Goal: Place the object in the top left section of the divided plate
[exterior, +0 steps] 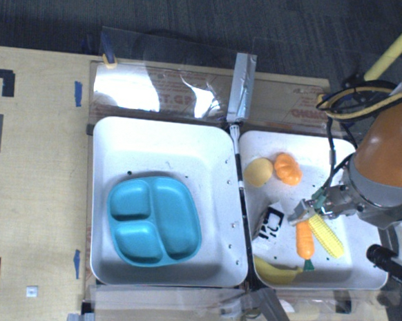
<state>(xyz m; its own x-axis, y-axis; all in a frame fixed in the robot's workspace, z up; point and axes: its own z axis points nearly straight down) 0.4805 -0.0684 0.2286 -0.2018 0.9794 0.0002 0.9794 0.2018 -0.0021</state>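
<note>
Left bin [119,143]: blue divided plate [155,220], compartments bare. Right bin [331,270]: gripper [313,208] low over corn [327,233] and carrot [305,241]; grip state cannot be told. Nearby: banana [277,271], yellow ball [259,172], orange fruit [288,168], black-white card [271,223].

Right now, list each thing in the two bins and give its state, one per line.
Plate: flat in the left bin, nothing in its sections.
Lemon: in the right bin, beside the orange fruit.
Orange fruit: lying loose, right bin.
Carrot: lying beside the corn.
Corn: lying under the gripper.
Banana: at the right bin's near edge.
Black card: flat on the bin floor.
Gripper: low over the carrot and corn.
</note>
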